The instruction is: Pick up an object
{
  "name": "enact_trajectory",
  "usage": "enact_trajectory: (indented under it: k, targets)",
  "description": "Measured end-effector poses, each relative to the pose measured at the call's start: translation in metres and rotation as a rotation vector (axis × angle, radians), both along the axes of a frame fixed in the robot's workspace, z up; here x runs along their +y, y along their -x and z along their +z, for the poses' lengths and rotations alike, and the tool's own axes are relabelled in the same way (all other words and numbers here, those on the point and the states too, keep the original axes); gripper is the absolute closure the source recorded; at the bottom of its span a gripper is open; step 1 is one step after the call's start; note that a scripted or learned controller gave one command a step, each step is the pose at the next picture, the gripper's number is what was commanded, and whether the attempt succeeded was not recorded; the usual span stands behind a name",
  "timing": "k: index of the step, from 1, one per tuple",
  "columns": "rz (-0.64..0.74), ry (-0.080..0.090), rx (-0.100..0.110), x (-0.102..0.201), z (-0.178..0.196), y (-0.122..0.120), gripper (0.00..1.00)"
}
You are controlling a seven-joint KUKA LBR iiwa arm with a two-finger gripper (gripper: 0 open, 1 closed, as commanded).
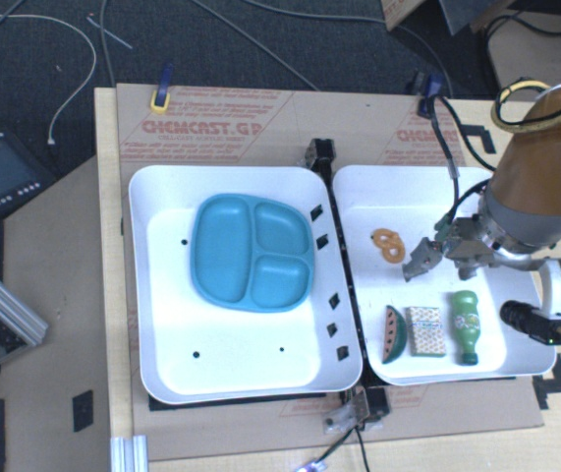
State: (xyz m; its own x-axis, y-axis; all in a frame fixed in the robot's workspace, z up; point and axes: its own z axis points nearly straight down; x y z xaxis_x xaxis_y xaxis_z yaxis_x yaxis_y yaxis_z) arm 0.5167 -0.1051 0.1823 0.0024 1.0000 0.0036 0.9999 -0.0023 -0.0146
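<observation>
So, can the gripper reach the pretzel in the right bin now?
Probably yes. The gripper hovers just right of the pretzel, nothing lies between them, and the watermelon slice and green bottle sit further down the bin.

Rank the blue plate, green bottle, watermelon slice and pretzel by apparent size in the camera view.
1. Blue plate, by far the largest.
2. Green bottle and watermelon slice: similar length, too close to rank.
3. Pretzel, smallest.
</observation>
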Motion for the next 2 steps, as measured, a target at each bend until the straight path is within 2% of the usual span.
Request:
enact_trajectory:
  k: [1,2]
  targets:
    - [0.003,0.002,-0.012,0.0,0.006,-0.003,0.0]
    - [0.001,0.001,-0.008,-0.01,-0.046,-0.004,0.0]
